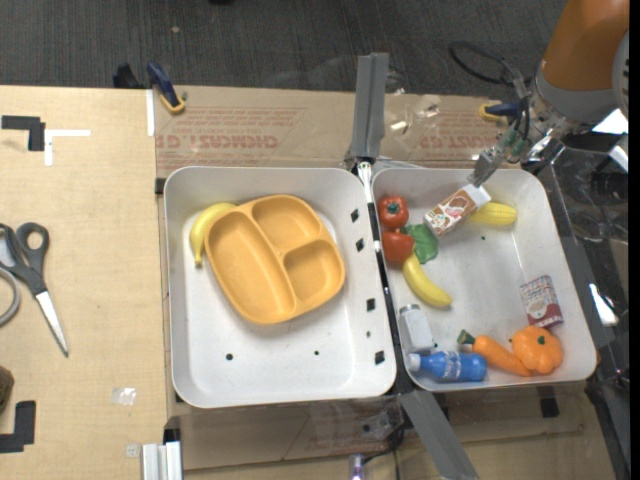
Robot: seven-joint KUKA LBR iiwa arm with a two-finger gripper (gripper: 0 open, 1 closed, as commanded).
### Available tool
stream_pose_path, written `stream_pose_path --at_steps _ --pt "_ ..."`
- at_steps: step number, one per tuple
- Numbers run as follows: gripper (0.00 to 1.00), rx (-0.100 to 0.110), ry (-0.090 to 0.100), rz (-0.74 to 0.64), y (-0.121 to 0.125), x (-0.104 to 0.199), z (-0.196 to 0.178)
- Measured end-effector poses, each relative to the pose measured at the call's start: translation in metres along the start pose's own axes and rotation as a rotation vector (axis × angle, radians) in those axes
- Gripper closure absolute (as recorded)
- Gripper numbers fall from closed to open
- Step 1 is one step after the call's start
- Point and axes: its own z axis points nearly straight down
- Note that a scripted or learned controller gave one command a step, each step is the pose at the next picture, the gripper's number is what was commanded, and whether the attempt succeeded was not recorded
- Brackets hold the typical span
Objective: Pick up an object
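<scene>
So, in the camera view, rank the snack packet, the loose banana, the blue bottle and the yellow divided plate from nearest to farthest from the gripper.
From the gripper, at the right bin's far edge:
1. Snack packet, right at the fingertips.
2. Loose banana, mid right bin, towards its left wall.
3. Blue bottle, right bin's near edge.
4. Yellow divided plate, in the left bin.

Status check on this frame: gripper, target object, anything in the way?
Gripper at right bin back edge, fingers on snack packet, which tilts up. Yellow piece close beside it. Grasp unconfirmed.
</scene>
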Motion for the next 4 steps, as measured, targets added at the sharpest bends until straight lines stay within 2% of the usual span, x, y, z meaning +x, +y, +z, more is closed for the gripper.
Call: stream_pose_path --at_steps 1,2,3,4 --pt "1.0 -0.009 -0.004 0.236 -0.014 0.041 0.111" --pt "0.0 -0.003 0.0 0.236 -0.016 0.042 0.115" --pt "0.0 -0.021 -0.019 0.251 -0.023 0.048 0.123" --pt "0.0 0.003 0.002 0.337 -0.053 0.065 0.137"
